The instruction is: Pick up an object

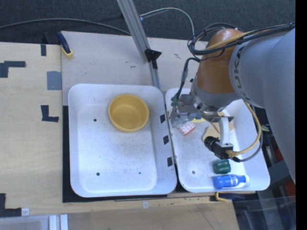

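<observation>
My gripper [184, 115] hangs low over the upper left part of the right bin [201, 176], under the grey arm with its orange band. Directly below it lies a small white and red packet [187, 127], touching or nearly touching the fingertips; I cannot tell whether it is between them. A dark green cap-like object [221, 166] and a blue bottle [229, 180] lie near the right bin's front edge. A yellow bowl [128, 112] sits upright in the upper middle of the left bin [86, 176].
A slanted aluminium post [135, 25] rises behind the bins. Black cable and a connector [216, 147] dangle from the wrist over the right bin. A yellow item [209, 120] lies partly hidden under the arm. The bins' shared rim runs just left of the gripper.
</observation>
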Available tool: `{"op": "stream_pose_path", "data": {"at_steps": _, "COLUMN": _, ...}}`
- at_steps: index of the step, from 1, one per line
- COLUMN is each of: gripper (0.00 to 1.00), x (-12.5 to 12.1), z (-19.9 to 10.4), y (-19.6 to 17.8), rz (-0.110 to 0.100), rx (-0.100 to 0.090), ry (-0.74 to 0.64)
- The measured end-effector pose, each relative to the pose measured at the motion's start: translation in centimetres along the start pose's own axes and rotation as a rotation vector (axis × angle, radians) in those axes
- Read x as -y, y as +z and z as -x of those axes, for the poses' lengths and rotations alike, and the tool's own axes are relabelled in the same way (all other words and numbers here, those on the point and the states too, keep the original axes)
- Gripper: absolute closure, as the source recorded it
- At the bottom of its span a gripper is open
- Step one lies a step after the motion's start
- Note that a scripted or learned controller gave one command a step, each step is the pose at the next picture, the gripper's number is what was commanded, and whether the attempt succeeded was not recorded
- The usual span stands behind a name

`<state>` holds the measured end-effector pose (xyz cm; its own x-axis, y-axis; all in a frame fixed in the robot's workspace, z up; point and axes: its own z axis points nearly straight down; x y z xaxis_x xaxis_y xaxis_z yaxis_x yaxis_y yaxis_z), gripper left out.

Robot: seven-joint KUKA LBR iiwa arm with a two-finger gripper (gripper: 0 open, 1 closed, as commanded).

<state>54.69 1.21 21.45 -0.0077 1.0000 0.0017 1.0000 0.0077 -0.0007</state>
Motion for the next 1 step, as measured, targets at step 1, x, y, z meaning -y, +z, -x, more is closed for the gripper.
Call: {"op": "stream_pose_path", "data": {"at_steps": 1, "gripper": 1.0, "x": -0.87, "z": -5.6, "y": 0.6, "rz": -0.001, "rx": 0.0, "ry": 0.0}}
